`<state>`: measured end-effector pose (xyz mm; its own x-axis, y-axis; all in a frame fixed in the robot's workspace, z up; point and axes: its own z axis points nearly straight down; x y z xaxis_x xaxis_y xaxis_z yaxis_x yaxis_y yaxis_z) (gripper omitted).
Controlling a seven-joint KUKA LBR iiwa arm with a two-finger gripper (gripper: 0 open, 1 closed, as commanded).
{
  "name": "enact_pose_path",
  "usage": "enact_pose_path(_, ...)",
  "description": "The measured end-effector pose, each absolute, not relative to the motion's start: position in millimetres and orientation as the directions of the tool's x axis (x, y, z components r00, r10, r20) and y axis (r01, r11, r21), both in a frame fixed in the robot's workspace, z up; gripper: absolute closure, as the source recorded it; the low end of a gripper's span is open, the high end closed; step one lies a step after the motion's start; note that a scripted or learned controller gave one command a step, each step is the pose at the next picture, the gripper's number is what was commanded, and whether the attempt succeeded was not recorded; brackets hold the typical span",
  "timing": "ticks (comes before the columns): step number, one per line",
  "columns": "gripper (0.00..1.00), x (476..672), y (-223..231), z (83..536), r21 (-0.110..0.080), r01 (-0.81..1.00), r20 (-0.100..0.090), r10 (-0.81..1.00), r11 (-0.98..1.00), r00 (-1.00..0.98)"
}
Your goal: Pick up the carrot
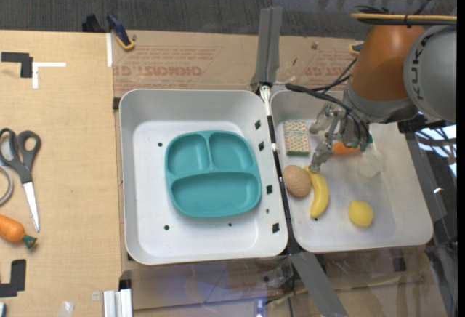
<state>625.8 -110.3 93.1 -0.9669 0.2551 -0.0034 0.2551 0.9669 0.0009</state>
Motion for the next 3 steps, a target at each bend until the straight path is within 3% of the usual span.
enact_pose_path(1, 1.00, 627.2, -110.0, 103.5, 0.001, 0.252, -0.008, 0.252, 0.968, -0.968)
enact_pose_path(2, 1.00, 536.3, -126.5, 92.0, 0.000, 0.160, -0.001, 0.160, 0.987, -0.987)
enact_pose_path(3, 1.00, 542.1, -102.5, 302.8, 0.001, 0.226, -0.007, 0.226, 0.974, -0.974)
